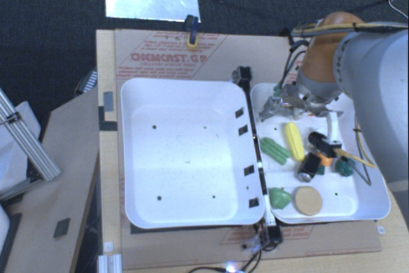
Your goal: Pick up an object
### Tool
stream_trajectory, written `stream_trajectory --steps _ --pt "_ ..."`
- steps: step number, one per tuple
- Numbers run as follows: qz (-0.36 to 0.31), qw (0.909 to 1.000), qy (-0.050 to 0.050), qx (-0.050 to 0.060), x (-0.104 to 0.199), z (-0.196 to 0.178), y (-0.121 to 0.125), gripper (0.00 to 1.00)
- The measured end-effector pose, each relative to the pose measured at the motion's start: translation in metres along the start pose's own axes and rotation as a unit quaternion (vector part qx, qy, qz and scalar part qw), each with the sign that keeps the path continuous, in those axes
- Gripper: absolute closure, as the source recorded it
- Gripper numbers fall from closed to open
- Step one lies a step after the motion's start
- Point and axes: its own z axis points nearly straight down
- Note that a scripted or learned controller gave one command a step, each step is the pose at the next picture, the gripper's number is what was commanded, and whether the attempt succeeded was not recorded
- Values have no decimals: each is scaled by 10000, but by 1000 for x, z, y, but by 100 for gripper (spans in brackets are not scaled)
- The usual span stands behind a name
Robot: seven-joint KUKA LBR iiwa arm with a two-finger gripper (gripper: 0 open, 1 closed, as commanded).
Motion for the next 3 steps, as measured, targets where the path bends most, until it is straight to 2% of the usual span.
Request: stream_trajectory --steps 1,2,3 --pt "40 10000 -4 44 -32 1 -34 0" --pt "18 10000 0 18 -30 -11 -31 100" --pt "-18 10000 11 -10 30 -105 -36 100"
